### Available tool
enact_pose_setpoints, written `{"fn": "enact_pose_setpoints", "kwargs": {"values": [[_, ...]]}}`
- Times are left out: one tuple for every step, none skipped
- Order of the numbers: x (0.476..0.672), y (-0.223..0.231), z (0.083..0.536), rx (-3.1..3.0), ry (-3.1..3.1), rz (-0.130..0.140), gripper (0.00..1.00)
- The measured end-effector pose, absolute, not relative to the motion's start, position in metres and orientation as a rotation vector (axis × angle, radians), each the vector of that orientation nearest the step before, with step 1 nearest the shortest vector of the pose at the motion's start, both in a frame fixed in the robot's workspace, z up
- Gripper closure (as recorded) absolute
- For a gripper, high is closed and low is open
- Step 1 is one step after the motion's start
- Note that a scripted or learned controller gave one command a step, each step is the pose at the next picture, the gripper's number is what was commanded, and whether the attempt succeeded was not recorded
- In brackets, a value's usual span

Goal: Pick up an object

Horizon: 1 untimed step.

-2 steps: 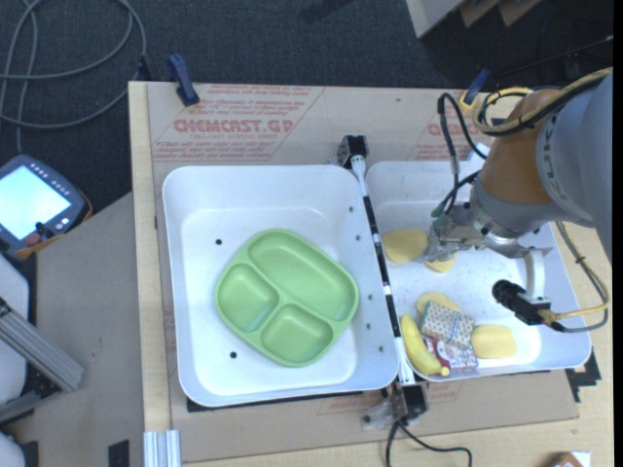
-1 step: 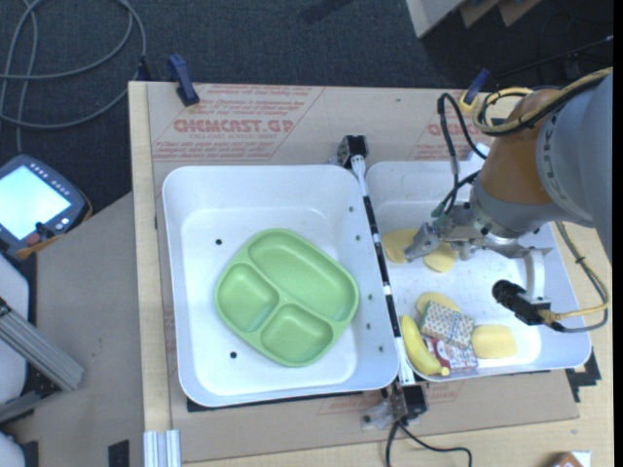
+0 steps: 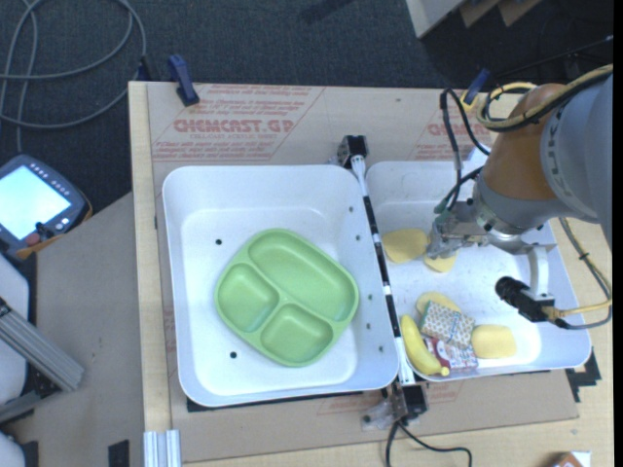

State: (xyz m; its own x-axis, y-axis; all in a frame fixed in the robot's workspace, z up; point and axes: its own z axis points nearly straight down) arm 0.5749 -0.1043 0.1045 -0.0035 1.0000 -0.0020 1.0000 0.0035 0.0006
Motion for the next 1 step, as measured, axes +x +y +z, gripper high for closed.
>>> {"fn": "enact_pose_setpoints", "kwargs": {"values": [[0.5748,-0.1041,0.1044,2.216,2.225,-0.002,0.00]]}}
